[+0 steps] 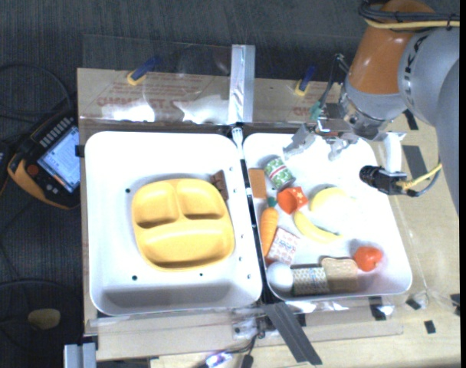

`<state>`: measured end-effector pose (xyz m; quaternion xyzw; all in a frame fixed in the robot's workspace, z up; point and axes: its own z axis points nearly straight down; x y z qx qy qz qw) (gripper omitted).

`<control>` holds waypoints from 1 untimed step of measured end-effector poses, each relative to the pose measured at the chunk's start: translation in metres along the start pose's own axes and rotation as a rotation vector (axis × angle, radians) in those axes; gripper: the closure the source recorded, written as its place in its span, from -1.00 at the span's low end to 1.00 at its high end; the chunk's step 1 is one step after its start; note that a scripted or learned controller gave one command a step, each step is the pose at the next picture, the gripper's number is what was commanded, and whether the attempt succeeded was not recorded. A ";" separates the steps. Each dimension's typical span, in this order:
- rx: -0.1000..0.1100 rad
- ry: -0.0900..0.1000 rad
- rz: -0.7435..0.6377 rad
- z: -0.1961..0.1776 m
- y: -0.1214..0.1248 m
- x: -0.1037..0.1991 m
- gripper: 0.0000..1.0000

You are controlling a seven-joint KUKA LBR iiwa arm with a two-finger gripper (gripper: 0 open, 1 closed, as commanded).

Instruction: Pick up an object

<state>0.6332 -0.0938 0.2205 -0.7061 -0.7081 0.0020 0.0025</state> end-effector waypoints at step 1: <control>-0.006 -0.002 -0.271 0.121 0.030 -0.002 -1.00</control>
